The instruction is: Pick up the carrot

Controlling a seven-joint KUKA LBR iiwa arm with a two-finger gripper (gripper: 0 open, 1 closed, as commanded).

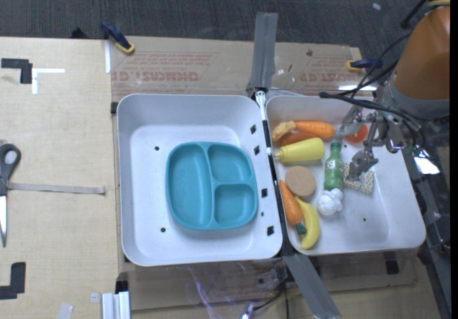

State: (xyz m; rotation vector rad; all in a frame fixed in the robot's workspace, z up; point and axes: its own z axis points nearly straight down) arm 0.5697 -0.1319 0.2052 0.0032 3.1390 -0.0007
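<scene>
camera view:
gripper (363, 156): over right bin (401, 228), above a speckled sponge (361, 180); jaw state cannot tell
carrot (313, 128): top left of right bin, lying flat, beside yellow corn (300, 151); apart from gripper
second carrot (290, 202): lower, by banana (309, 224)
left bin (143, 167): holds blue divided plate (212, 186)

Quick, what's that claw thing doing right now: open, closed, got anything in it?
Gripper: low over the right bin, above a speckled sponge; open or closed cannot be told. Nothing visibly held. The carrot lies apart, untouched.
</scene>
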